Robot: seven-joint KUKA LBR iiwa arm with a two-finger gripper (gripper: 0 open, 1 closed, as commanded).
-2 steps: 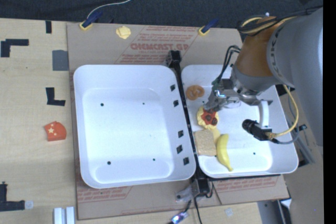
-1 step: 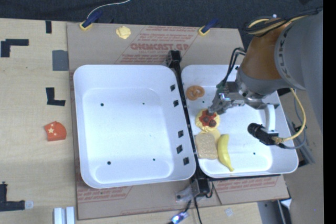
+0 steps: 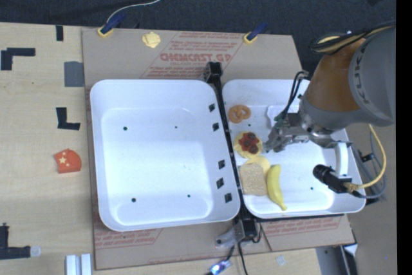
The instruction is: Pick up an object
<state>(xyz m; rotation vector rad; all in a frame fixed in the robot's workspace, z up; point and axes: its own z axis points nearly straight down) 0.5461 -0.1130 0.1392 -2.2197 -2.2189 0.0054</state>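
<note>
From the camera view, the arm reaches in over the right bin [image 3: 322, 203], and its end effector [image 3: 275, 140] hangs low just right of a cluster of toy food pressed against the bin's left wall. That cluster holds a round orange piece [image 3: 239, 114] at the top, a dark red piece on a yellow base [image 3: 248, 143] below it, a tan bread slice [image 3: 253, 179] and a yellow banana [image 3: 275, 186] leaning along the slice's right side. I cannot tell whether the end effector is released or clenched, and nothing is visibly held by it. The nearest candidate seems to be the dark red piece, just beside the tool. To do this well, it should centre over one item, not the gap between two, descend straight, and close across the narrow width; the wall and the crowding make a slip or a double grab likely. The left bin [image 3: 103, 138] lies alongside on the desk [image 3: 38, 113].
</note>
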